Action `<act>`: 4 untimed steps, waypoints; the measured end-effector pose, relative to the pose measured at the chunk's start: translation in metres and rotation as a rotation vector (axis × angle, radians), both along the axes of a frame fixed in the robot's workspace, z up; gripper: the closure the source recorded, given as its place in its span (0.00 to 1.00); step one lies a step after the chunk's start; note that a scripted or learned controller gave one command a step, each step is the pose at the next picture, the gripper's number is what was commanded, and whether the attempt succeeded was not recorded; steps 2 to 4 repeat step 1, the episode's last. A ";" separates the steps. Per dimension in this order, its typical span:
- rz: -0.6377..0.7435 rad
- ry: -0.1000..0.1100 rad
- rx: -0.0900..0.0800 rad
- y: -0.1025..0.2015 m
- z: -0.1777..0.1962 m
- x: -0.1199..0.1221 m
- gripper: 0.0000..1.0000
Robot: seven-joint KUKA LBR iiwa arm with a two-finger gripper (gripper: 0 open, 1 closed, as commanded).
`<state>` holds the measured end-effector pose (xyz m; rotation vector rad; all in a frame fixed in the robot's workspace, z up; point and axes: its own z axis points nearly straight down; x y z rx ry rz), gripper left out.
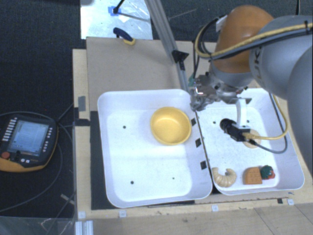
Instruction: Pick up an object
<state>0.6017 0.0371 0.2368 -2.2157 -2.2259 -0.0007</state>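
A yellow bowl [170, 125] sits upright in the left bin [117, 180], close to its right wall. In the right bin [288, 175], a pale croissant [225, 176], an orange-brown toast slice [253, 176] and a small green and red item [267, 172] lie along the front edge. A tan round thing [253, 141] lies mid-bin, partly hidden by the arm's hardware. My gripper [198, 101] hangs at the back left corner of the right bin, right by the divider between the bins, just behind and right of the bowl. Nothing shows in its grasp.
The big grey arm with its orange band [242, 28] covers the back right of the right bin. A metal pole [164, 28] slants down to the divider. A teach pendant [24, 141] lies on the floor at left. A blue and yellow clamp [123, 35] rests on the cardboard behind the bins.
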 end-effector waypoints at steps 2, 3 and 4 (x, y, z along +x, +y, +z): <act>0.001 -0.001 0.000 0.062 -0.001 -0.012 1.00; 0.001 -0.001 0.000 0.062 -0.001 -0.012 1.00; 0.001 -0.001 0.000 0.062 -0.001 -0.012 1.00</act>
